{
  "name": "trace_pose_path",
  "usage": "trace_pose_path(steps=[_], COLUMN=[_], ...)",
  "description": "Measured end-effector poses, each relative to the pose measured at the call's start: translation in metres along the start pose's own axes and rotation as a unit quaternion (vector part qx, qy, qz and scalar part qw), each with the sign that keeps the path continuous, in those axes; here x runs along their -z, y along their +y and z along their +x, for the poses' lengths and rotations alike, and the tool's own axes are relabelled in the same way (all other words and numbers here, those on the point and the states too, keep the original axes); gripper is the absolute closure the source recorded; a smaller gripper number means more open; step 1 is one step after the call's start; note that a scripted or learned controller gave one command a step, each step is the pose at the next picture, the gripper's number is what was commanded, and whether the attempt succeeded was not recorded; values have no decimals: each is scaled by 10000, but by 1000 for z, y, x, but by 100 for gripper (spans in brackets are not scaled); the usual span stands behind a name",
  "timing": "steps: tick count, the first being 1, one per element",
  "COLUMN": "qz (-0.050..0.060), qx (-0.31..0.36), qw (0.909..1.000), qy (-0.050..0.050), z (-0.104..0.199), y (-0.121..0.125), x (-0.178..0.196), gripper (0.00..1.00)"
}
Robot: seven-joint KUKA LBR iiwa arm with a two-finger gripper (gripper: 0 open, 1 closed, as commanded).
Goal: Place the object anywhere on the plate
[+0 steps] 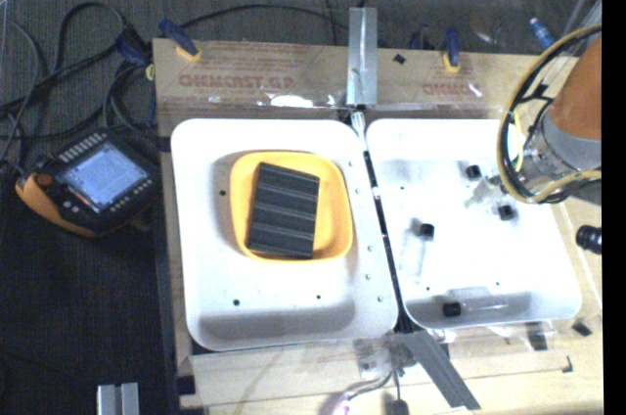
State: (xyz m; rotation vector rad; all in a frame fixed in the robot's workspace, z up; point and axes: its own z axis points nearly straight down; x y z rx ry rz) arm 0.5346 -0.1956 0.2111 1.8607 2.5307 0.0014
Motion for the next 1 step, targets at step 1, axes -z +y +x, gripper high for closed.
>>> trace_pose_path(steps=[1], qz=[1], qx=[0], qw=[10000], qy=[0], z=[0], y=[0], x=[0], gripper=[0])
